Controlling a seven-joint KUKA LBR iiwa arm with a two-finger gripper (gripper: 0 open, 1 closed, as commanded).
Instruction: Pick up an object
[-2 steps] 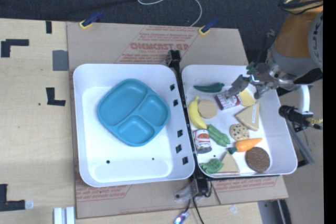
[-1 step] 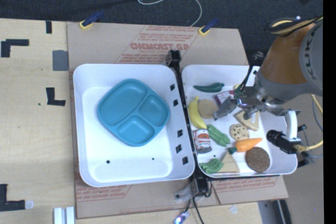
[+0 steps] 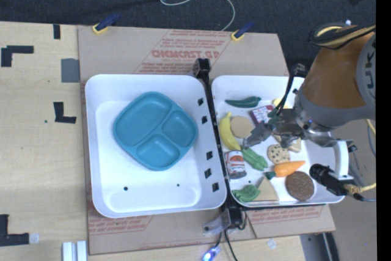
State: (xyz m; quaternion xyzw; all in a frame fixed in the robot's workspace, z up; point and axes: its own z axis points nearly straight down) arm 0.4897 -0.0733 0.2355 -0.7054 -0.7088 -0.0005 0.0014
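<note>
**Over the right bin: gripper low among the toy food**

Left bin (image 3: 98,150) carries a blue divided plate (image 3: 156,130). Arm (image 3: 336,85) hangs over right bin (image 3: 244,84), gripper (image 3: 264,131) w/ fingers spread, nothing between them, just above banana (image 3: 226,131), cookie (image 3: 275,153), carrot (image 3: 287,168).

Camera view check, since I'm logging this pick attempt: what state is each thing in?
Gripper: low over the right bin, fingers apart, nothing between them.
Blue plate: flat in the left bin.
Banana: lying by the divider.
Carrot: lying loose.
Can: on its side.
</note>
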